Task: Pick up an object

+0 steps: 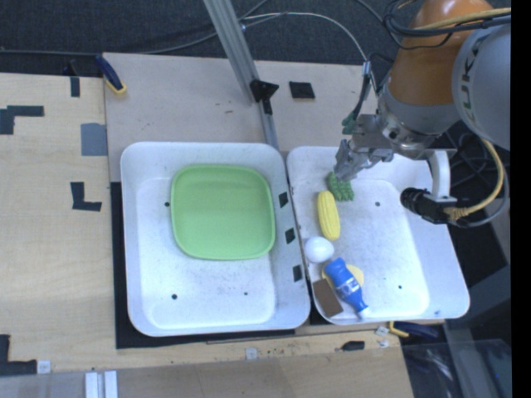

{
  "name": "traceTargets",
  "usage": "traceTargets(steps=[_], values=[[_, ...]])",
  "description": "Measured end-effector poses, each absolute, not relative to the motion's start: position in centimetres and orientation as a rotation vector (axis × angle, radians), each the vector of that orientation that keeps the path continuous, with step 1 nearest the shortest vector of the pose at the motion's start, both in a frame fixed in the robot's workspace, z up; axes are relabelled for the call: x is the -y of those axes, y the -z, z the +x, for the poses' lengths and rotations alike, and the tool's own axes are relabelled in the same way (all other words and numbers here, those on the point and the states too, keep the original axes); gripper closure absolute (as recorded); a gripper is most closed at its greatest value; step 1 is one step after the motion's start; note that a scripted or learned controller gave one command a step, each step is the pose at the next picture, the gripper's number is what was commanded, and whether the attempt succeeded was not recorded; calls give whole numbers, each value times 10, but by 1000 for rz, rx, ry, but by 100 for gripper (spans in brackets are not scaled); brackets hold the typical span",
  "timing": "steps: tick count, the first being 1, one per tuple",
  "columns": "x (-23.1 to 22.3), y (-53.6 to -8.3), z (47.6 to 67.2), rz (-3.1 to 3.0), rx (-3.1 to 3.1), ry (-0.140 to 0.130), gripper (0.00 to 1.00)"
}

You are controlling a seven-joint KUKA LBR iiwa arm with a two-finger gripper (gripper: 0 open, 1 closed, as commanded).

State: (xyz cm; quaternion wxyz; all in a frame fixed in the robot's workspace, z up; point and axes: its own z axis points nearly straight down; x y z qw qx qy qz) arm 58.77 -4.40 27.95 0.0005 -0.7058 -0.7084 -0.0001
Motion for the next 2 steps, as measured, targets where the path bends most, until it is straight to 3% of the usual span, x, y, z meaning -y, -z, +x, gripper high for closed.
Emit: traceTargets(steps=[1,2], values=[[-8,-258,590,-2216,2224,-2,100],[-59,-249,609,-2216,2225,-1,100]])
